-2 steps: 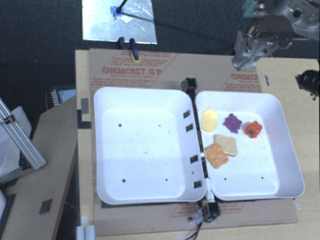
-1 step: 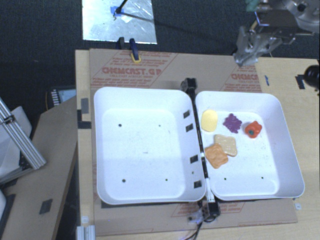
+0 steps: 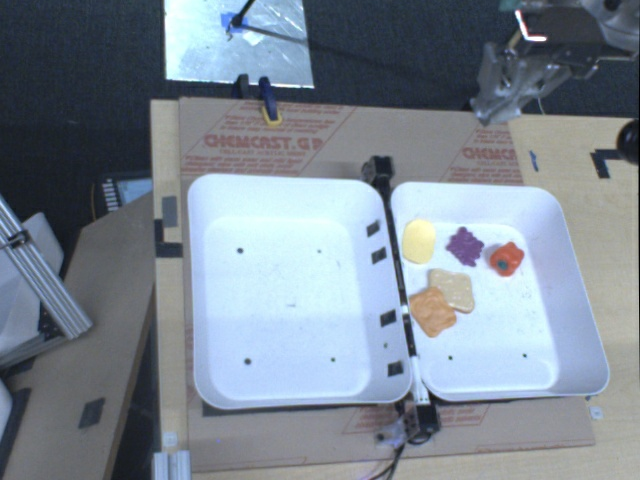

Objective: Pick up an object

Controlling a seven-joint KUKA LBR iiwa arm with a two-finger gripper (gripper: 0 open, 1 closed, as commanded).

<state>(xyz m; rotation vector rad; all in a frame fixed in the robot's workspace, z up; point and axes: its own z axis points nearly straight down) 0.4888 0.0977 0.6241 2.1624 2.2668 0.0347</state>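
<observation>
Pick not started: tool (image 3: 497,96) high above right shallow white bin (image 3: 575,268), grip state can't tell. 5 small food-shaped toys untouched in bin.

A tan bench (image 3: 140,298) is filling the middle and lower frame, with a brown board (image 3: 330,138) printed in red letters lying flat on it. Two white bins are sitting side by side on the board: the left bin (image 3: 200,208) at centre left, the right bin (image 3: 570,268) at centre right, their inner rims touching along a row of black clips (image 3: 385,288).
</observation>
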